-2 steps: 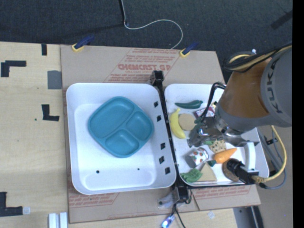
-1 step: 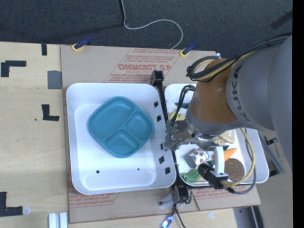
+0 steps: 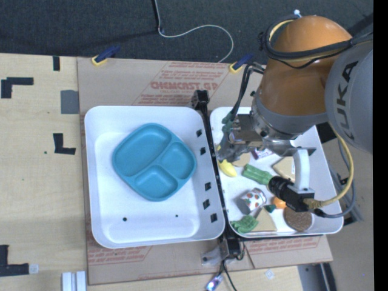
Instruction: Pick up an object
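Observation:
My gripper (image 3: 230, 145) hangs low over the left side of the right bin (image 3: 324, 162), under the arm's big orange band. Just below it lies a small yellow piece (image 3: 227, 168) by the bin's left wall. A green bottle-like item (image 3: 257, 174) lies to the right of the yellow piece. Further forward sits a grey and white object (image 3: 251, 199). The wrist hides the objects in the back of this bin.
The left bin (image 3: 103, 223) holds a blue divided plate (image 3: 154, 160). At the right bin's front lie a green leafy piece (image 3: 245, 225), a tan square (image 3: 265, 224) and a brown disc (image 3: 298, 219). A tan wedge (image 3: 284, 165) lies mid-right.

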